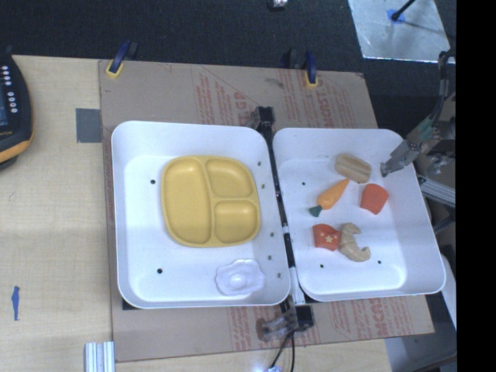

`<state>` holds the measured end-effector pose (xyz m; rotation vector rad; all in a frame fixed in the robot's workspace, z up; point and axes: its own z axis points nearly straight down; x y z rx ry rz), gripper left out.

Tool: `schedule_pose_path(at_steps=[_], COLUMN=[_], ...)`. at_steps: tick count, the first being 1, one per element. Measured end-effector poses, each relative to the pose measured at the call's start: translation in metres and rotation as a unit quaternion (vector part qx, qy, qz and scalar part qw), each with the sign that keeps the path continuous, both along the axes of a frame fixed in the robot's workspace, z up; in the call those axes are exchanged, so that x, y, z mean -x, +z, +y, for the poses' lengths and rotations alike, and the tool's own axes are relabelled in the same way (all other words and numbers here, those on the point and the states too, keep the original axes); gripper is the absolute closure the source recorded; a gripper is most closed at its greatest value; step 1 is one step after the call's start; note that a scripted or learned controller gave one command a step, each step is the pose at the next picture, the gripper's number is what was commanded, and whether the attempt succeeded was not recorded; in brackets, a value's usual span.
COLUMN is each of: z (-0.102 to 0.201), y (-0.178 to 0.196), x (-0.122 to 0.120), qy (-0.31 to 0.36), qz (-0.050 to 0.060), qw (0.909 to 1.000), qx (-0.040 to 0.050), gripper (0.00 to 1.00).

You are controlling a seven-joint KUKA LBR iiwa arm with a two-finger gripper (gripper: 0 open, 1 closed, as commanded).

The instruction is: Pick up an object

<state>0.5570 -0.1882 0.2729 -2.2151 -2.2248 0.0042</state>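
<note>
**Gripper at the rim, toys lying loose**

The gripper is too small and dim here to tell whether it is spread or closed; nothing shows in its grasp. It hangs far right of the yellow divided plate, over the right bin's far right edge.

Well left of the plate, at the bench edge, lies a black and orange control pendant. Up and left of the plate a blue clamp grips the cardboard sheet. The plate itself sits flat in the middle of the left bin. Just below its right corner lies a pale, clear blister shape. Up and right of the plate is a second blue clamp.

Right of the plate, across the seam between the bins, the toy pieces lie apart from the gripper:
- a carrot, tilted, nearest the plate
- a red wedge below it, touching a tan curved piece
- a tan roll above the carrot
- a red block, farthest from the plate and closest to the gripper
</note>
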Motion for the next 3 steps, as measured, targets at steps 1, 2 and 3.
schedule_pose_path(at_steps=[1,2,3], z=[-0.024,0.028,0.066], y=[-0.156,-0.174,-0.178], x=[-0.003,-0.046,-0.088], qy=[0.000,0.002,-0.001], qz=[0.006,-0.008,0.000], qw=[1.0000,0.9999,1.0000], qx=[-0.0015,0.0061,0.0016], gripper=[0.00,0.00,0.00])
